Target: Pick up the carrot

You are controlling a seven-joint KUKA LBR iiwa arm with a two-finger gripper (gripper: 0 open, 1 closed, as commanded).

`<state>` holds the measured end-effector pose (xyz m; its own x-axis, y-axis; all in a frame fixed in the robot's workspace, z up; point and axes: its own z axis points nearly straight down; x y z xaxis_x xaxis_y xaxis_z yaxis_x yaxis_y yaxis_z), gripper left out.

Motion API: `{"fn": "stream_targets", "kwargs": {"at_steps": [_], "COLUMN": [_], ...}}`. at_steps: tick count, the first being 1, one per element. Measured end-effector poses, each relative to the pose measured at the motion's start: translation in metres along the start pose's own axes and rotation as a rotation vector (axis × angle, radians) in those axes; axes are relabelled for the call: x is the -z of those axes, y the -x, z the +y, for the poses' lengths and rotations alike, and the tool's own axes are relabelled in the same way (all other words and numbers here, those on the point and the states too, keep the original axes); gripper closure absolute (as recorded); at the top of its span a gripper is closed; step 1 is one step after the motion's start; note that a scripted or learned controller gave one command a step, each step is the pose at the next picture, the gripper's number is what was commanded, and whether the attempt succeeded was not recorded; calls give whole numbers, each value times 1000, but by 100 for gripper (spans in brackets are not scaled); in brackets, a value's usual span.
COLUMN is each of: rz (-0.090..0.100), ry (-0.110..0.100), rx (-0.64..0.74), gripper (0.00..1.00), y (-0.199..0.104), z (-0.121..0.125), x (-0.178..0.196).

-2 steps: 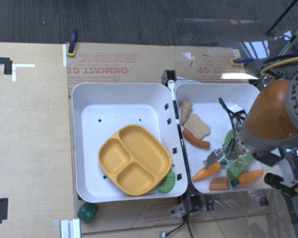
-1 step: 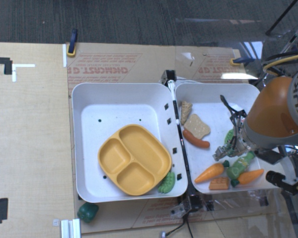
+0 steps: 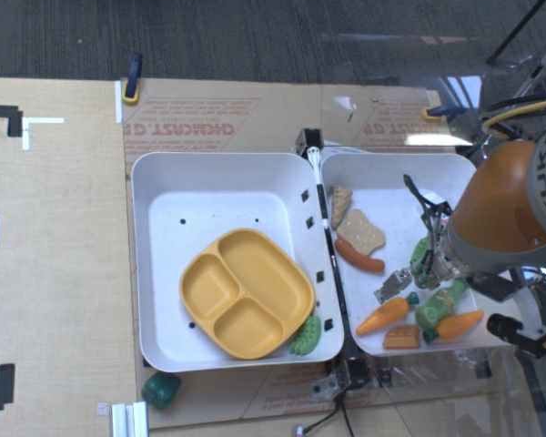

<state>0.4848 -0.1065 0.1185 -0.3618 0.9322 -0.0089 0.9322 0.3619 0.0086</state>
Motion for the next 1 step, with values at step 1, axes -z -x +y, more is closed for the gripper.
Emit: {"fn": "stream_targets", "kwargs": {"at_steps": [1], "rz": [11], "ry": [-13], "rx": [-199], "gripper": [0], "y": [3], "z": [-10], "x": [-28]}}
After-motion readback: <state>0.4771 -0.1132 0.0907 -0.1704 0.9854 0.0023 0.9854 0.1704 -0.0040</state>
